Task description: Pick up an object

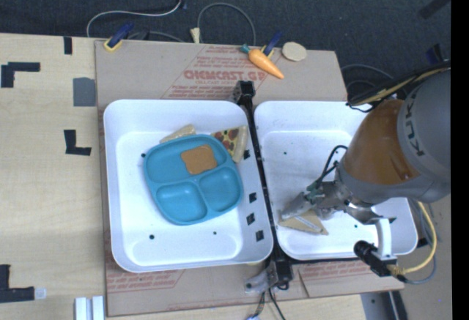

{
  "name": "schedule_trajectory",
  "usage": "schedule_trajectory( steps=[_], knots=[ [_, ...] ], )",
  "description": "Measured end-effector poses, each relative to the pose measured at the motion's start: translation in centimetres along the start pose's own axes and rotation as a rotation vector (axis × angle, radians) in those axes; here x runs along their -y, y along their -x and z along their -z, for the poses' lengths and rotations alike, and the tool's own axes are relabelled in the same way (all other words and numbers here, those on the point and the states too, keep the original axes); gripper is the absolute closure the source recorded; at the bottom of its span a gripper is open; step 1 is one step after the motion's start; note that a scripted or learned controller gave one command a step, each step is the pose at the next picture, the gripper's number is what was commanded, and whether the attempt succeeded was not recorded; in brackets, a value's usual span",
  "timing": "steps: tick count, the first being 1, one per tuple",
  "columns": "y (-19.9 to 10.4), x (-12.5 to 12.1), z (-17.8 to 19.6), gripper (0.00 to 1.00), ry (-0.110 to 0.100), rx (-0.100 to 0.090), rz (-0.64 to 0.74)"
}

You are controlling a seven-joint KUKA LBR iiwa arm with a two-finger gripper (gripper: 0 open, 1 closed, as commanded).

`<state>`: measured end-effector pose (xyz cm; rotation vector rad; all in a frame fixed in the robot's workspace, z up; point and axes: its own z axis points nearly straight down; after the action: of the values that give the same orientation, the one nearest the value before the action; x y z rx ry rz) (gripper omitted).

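My gripper (302,207) is low in the right bin (293,121), near its front left part, with the grey arm and orange band behind it to the right. A pale tan wedge-shaped object (304,223), like a slice of bread or sandwich, lies on the bin floor right under the fingertips. Whether the fingers hold it I cannot make out. In the left bin (124,128) sits a blue divided tray (194,187) with a brown square piece (198,160) in one compartment, and a pizza slice toy (233,140) lies at its upper right.
An orange carrot toy (265,64) and a round beige disc (294,52) rest on the cardboard behind the bins. A black divider clip (244,95) sits between the bins at the back. Cables run across the dark floor beyond.
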<state>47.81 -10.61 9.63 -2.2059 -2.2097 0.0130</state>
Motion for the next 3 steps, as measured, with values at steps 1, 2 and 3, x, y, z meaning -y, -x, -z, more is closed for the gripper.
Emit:
schedule_trajectory(
  steps=[1,2,3],
  knots=[
    [0.3,-0.5,1.8,1.00,0.016,0.005,-0.001],
    [0.2,-0.4,2.7,1.00,0.015,0.005,0.000],
    [2.2,-4.6,10.0,1.00,0.028,0.011,-0.001]
  ],
)
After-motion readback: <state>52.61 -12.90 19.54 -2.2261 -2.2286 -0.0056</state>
